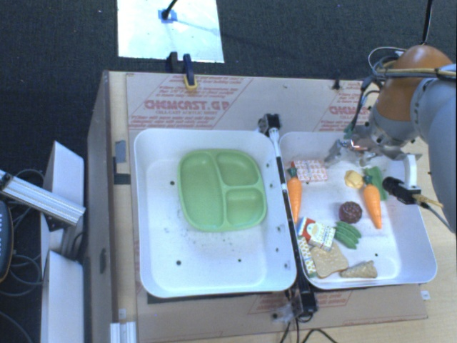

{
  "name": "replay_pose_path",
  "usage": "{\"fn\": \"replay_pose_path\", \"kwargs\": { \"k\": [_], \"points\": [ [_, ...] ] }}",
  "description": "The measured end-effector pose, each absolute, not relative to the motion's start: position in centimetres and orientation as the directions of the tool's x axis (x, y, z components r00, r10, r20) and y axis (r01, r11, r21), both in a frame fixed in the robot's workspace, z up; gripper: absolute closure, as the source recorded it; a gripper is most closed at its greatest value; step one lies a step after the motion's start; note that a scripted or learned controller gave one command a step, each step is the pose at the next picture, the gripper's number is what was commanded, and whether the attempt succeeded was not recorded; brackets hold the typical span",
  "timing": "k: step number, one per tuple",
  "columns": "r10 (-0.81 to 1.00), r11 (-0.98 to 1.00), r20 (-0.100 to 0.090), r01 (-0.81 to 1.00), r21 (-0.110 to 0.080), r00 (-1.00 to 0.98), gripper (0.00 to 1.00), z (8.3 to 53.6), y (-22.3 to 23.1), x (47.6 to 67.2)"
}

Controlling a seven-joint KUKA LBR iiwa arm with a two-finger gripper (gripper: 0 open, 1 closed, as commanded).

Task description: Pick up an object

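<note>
My gripper (343, 148) hangs over the far edge of the right bin (418, 252), just right of a pink-and-white packet (310, 170) and above a yellow piece (353, 179). I see nothing in its grasp. In this bin lie two carrots, one along the left wall (294, 195) and one (373, 204) with a green top to the right. There are also a brown round piece (350, 211), green pea pods (348, 233), a small carton (316, 233) and two bread slices (328, 261).
The left bin (161, 263) holds a green divided plate (221, 189). A black clamp (270, 123) sits at the far end of the ridge between the bins. The arm's elbow (418, 91) rises at the right.
</note>
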State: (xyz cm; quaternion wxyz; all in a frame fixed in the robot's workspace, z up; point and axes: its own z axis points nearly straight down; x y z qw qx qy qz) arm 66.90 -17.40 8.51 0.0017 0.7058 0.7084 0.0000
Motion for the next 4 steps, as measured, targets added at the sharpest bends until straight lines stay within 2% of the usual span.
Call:
{"fn": "replay_pose_path", "kwargs": {
  "k": [1, 4],
  "points": [
    [1.000, 0.001, -0.002, 1.000, 0.004, -0.001, 0.00, 8.5, -19.0, 66.9],
    [1.000, 0.004, -0.003, 1.000, 0.002, -0.004, 0.00, 8.5, -17.9, 66.9]
  ]
}}
